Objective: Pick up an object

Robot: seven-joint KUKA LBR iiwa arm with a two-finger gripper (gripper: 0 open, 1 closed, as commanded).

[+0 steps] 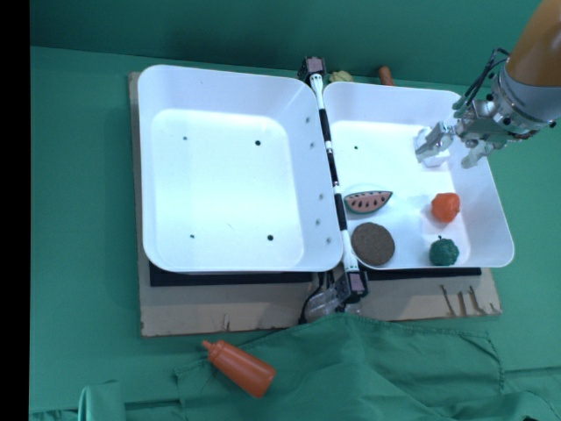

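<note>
Jaws (pixel 453 146) spread apart, orange pepper (pixel 445 206) lying well below

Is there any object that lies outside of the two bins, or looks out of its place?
Yes. An orange bottle lies on its side on the green cloth in front of the bins. Two small items, one yellowish and one orange, sit behind the right bin, outside it.

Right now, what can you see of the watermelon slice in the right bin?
The watermelon slice looks like a small plastic toy wedge: red flesh dotted with dark seeds, a green rind along its curved lower edge. It lies flat on the floor of the right bin, near the divider between the bins, just above the round brown cookie, apart from it. The gripper is well away, up to its right.
</note>
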